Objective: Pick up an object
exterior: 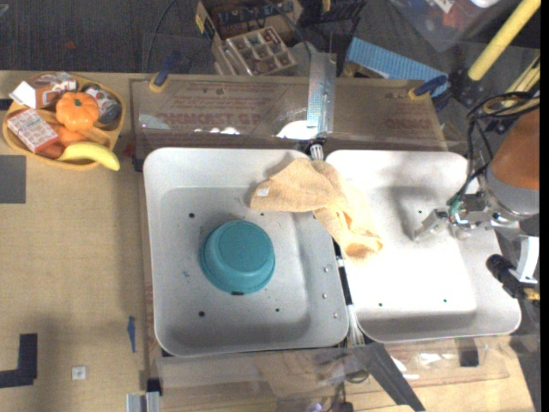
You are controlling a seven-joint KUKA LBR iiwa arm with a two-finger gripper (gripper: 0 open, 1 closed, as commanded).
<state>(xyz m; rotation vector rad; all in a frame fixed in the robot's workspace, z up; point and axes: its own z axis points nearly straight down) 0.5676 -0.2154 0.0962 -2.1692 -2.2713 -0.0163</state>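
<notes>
While the arm (515,174) reaches in over the right rim of the right bin (412,303), its gripper (426,224) hangs low above that bin's floor, toward the far right part, with nothing between its fingers. Whether the jaws stand wide or narrow I cannot tell, since the fingers appear as a small pale blur against the white surface.

A yellow cloth (317,197) lies crumpled across the divide between the two bins, at their far edge; most of it rests in the left bin's far right corner, and one fold droops over the shared rim into the near-left part of the right bin. The gripper is well apart from it.

A teal bowl (238,257) sits upside down near the middle of the left bin (171,316), just beside the cloth's lower edge but not touching it.

On the bench's far left corner stands a basket (17,136) holding a banana (90,154), a small pumpkin (78,112) and some packets.
</notes>
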